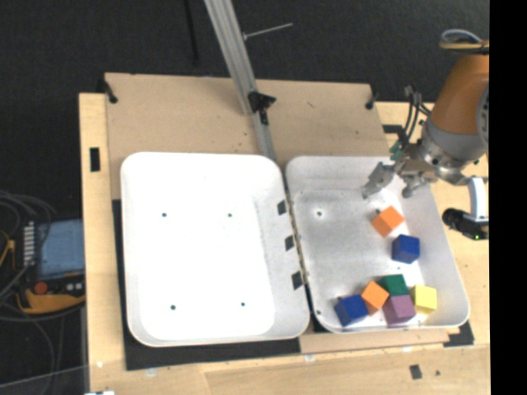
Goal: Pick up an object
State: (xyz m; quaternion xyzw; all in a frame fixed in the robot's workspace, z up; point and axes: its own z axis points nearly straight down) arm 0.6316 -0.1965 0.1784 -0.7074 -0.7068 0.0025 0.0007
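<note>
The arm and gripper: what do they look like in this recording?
The arm has a rounded orange segment above a grey wrist, with thin cables looping at its top and side. The gripper is grey metal with two slim fingers. A white and black fitting hangs beside the wrist.

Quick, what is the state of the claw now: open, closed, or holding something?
Claw: open, holding nothing, above the right bin near the orange cube.

A pale wooden counter (90, 220) stands on a dark carpeted floor (82, 23). A slanted metal pole (235, 56) rises behind it; cables (16, 253) and a handheld controller (51, 290) lie at left.
</note>
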